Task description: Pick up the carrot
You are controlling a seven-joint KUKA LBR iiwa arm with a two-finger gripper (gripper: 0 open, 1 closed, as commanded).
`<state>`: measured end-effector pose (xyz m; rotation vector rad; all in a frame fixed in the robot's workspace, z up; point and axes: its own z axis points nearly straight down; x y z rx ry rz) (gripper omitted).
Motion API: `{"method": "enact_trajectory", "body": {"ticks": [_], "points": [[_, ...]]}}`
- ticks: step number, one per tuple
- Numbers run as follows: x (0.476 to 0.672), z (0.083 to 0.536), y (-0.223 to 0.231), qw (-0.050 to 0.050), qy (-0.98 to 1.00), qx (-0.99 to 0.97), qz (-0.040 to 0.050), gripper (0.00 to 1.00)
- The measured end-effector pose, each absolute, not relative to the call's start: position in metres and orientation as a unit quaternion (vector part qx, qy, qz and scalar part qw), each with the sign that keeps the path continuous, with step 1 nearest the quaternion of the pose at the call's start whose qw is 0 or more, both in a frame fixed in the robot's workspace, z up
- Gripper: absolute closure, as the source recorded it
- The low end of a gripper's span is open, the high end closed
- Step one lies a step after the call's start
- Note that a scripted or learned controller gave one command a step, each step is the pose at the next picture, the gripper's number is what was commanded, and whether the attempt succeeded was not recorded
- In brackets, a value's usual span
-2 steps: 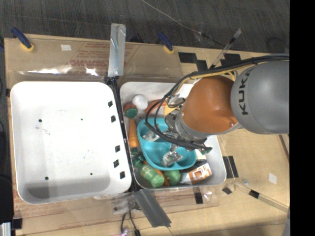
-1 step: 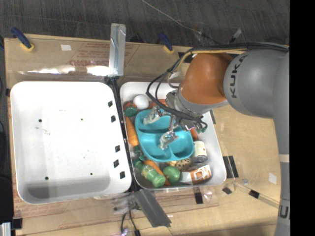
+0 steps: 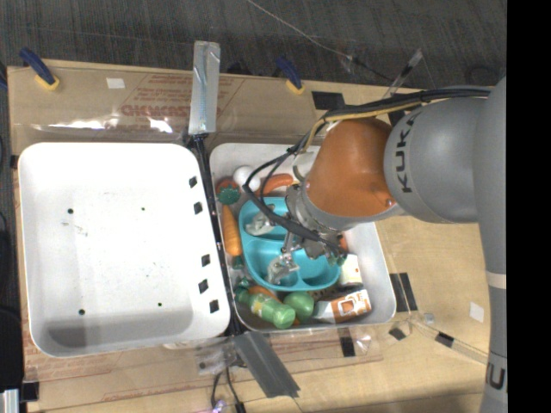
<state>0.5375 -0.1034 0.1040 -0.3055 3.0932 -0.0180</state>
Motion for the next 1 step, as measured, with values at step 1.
{"method": "enact_trajectory", "body": {"ticks": [1], "points": [[0.5995,0.1001,-0.1760,0.009,0.999,-0.036,0.0051,0.00]]}}
